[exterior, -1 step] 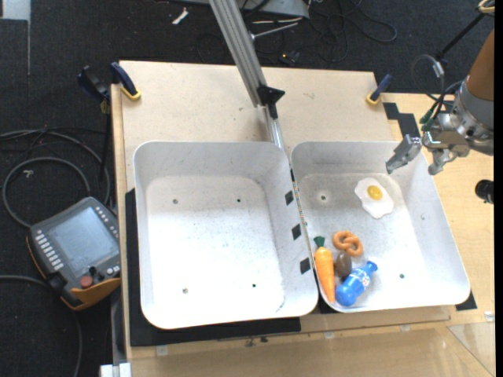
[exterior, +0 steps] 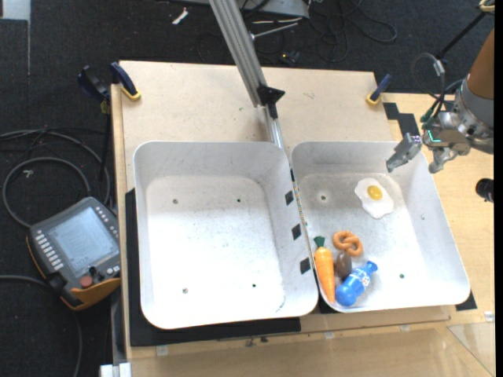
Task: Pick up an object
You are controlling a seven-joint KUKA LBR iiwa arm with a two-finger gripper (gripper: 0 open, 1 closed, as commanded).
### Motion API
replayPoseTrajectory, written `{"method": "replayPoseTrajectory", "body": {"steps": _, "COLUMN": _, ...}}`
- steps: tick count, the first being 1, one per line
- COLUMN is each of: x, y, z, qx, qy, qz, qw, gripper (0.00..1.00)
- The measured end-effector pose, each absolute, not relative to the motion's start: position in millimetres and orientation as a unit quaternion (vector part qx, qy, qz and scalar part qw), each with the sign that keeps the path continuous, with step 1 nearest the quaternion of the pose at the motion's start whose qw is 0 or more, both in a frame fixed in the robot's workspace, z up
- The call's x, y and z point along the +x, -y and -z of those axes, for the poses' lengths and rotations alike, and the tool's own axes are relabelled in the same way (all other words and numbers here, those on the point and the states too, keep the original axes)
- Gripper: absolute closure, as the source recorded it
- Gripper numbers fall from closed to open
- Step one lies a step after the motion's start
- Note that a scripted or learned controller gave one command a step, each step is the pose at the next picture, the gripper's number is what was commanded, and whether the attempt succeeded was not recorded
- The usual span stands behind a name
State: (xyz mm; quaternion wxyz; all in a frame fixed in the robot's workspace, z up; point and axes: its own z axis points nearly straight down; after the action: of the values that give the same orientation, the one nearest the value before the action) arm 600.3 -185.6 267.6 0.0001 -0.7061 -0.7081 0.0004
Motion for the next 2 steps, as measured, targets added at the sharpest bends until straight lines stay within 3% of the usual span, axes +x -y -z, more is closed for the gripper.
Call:
{"method": "replayPoseTrajectory", "body": {"steps": 1, "x": 608.4, "y": 183.1, "z": -208.0, "qx": -0.706, "qy": 0.708, "qz": -0.0016, "qw": 0.002, "gripper": 0.0}}
{"method": "replayPoseTrajectory", "body": {"steps": 2, "x": 602.8, "y": 179.3, "z": -163.0, "qx": -0.707, "qy": 0.707, "qz": -0.0012, "qw": 0.002, "gripper": 0.0}}
